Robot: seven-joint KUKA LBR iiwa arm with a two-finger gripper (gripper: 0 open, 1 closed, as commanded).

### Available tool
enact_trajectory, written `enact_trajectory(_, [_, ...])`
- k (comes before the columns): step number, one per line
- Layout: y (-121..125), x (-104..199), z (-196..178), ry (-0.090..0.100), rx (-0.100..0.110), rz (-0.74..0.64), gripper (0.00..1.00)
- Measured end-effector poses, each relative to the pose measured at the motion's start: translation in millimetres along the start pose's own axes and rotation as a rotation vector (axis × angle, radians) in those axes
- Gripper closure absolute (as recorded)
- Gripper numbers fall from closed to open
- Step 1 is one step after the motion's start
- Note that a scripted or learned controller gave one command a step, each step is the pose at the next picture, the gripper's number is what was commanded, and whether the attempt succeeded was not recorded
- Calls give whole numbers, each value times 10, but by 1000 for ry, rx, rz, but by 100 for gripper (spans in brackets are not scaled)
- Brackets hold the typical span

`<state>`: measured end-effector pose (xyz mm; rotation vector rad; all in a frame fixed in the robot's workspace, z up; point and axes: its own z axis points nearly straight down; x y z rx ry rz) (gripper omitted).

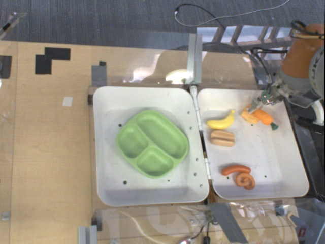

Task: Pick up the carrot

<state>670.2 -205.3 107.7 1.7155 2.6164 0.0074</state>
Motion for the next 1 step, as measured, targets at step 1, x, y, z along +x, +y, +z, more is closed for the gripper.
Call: enact_trajectory(1, [484, 1063, -817, 4, 1, -209, 100])
